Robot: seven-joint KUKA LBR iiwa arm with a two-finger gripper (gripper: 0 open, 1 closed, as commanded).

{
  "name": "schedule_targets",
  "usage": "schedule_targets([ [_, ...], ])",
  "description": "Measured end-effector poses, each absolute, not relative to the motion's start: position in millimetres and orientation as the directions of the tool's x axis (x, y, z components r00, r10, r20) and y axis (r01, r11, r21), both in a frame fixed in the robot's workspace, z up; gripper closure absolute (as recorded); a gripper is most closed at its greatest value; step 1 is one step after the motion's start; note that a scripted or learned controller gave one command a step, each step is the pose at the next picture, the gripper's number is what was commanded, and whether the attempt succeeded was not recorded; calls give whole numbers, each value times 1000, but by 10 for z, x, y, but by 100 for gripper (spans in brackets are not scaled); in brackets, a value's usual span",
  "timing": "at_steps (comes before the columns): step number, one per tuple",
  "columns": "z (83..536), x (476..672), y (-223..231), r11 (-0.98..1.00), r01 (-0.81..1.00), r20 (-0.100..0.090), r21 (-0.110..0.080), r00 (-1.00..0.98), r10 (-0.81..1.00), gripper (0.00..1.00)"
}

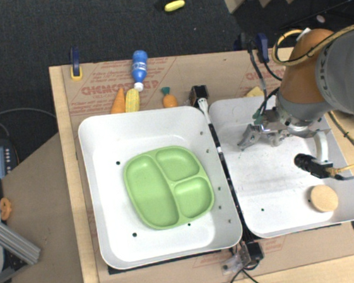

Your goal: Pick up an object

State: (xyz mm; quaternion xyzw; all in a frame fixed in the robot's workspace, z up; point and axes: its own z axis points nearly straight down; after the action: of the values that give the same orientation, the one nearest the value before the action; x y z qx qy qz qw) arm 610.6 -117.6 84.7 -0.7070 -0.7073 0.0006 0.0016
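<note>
A round tan disc lies in the right bin, near its front right corner. My gripper hangs over the back half of that bin, low to the floor and well behind and left of the disc. Its metal fingers are spread open with nothing between them. The grey arm with its orange band comes in from the right above it.
A green divided plate lies in the left bin. Behind the bins on the bench are a blue-and-white bottle, a corn cob, two toy carrots and a black item. A black cylinder with a yellow cable hangs by the arm.
</note>
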Motion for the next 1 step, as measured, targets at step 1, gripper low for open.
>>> schedule_targets([
  [1,847,6106,-1176,0,1000,1,-3,0,1000,0],
])
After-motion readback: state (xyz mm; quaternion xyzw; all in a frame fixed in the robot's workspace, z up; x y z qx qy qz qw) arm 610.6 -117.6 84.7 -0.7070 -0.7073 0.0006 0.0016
